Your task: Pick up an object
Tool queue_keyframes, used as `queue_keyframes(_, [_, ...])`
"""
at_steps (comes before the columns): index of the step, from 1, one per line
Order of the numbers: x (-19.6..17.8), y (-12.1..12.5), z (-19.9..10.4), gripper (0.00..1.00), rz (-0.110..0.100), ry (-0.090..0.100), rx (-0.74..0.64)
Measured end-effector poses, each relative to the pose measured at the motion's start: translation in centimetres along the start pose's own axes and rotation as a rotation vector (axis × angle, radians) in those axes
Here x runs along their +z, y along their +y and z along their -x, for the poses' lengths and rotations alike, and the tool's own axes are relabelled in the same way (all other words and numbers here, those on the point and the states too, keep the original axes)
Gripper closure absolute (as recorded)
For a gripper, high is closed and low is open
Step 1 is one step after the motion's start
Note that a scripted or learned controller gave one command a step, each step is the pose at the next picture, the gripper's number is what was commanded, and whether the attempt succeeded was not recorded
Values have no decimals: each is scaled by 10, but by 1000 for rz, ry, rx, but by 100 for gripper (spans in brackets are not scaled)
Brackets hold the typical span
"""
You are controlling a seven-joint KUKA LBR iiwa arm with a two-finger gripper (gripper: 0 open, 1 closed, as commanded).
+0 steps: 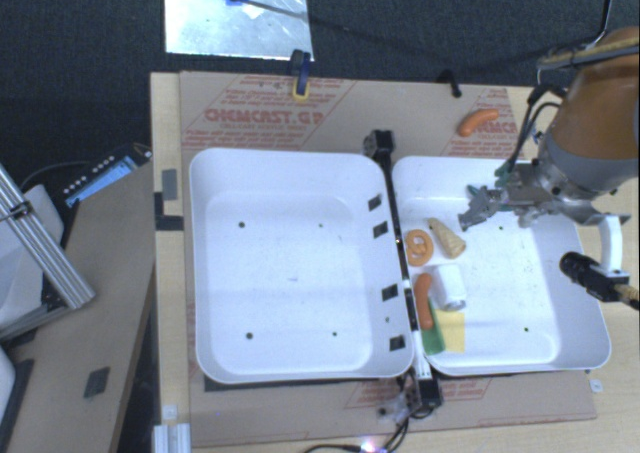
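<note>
the bench is a brown board with red lettering, and it carries two shallow white bins side by side. the left bin takes up most of the bench's left half. the right bin sits against it, with a dark strip of clips between them. the arm comes in over the right bin's far right corner, its orange band above the grey wrist. the gripper points left, above the far part of the right bin, near its middle; whether its fingers are open or closed cannot be told from here, and nothing shows between them.

the small things lie along the right bin's left edge. a cone lies just beside a pretzel, nearest the gripper but apart from it. toward the near edge, a white roll touches a sausage, and a yellow block lies next to a green piece. another sausage lies on the bench beyond the right bin's far edge.
</note>
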State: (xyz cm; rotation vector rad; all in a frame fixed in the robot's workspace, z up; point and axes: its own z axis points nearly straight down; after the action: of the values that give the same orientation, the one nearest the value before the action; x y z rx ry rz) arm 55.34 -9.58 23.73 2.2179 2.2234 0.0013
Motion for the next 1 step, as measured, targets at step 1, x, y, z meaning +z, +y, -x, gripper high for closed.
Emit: queue_keyframes(1, [106,-3,23,0,-10,1,3])
